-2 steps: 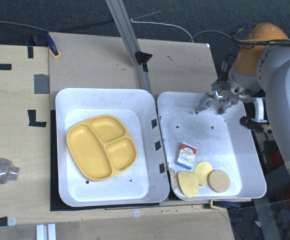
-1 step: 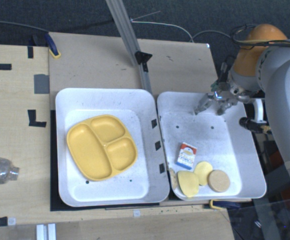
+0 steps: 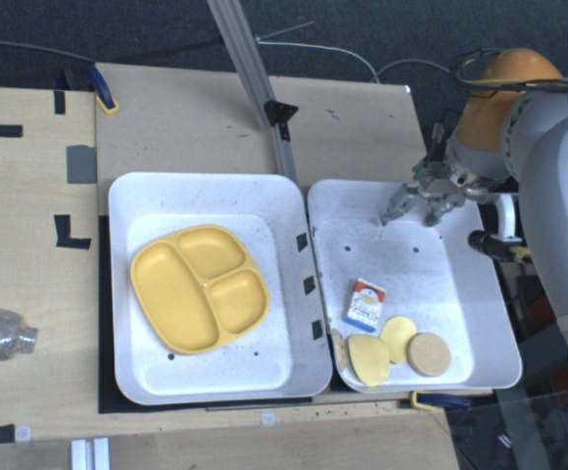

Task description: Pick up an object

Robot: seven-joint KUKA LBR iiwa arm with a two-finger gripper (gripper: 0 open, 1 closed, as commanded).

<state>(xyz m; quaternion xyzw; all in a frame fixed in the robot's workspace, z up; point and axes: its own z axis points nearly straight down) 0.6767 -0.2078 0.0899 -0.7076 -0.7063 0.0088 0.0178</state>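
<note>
So the gripper [image 3: 414, 206] is over the far edge of the right bin [image 3: 480, 292], fingers spread apart with nothing between them. The small carton [image 3: 365, 305] (red and white) sits well apart, toward that bin's near edge, beside three yellowish pieces [image 3: 399, 349].

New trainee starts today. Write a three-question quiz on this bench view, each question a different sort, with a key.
1. True or false: the yellow tray lies in the right bin.
2. Which lies nearest the near wall of the right bin?
A. the small carton
B. the tan disc
C. the gripper
3. Fill in: the clear bottle lies on the bench to the ___ of both bins.

Key
1. False; it lies in the left bin.
2. B.
3. Left.
</note>
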